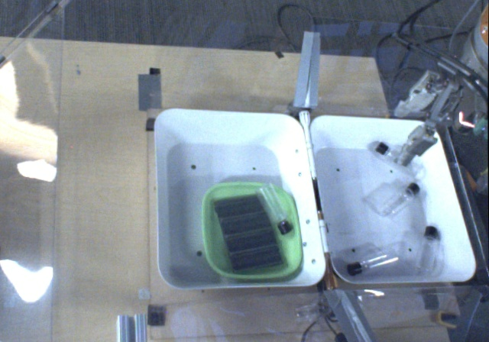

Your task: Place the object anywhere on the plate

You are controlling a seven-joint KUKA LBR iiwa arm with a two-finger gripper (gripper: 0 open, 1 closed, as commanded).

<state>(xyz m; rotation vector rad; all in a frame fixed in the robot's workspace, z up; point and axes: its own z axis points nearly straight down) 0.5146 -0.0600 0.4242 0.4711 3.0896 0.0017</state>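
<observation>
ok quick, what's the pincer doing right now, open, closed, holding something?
Pincer: over the right bin, above the clear vials; open or closed cannot be told, nothing seen held.

L bin (172, 180): green plate (218, 256) sits front-centre, dark ridged block (248, 233) and 1 clear vial (276, 211) already on it; bare floor behind and to the left for me. R bin (451, 203): clear vials (390, 199) scattered round the edges, open floor mid. Divider rim (312, 180) between bins.
</observation>
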